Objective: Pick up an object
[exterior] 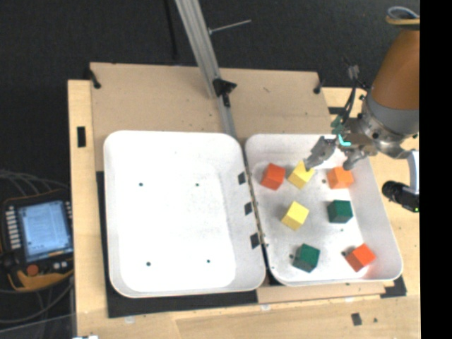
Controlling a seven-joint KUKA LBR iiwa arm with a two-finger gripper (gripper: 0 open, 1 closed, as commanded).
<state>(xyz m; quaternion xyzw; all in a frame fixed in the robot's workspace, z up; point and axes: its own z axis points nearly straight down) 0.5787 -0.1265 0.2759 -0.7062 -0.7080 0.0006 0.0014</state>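
The right bin holds several small blocks: a red-orange one, a yellow one, an orange one, a second yellow one, two green ones and another red-orange one. My gripper hangs over the bin's far side with its fingers spread and nothing between them. Its left finger points down at the upper yellow block. The right finger is just above the orange block.
The left bin lies beside the right one, with a row of dark clips along the seam. A slanted metal pole rises behind the bins. A hand-held control screen sits off the bench at the left.
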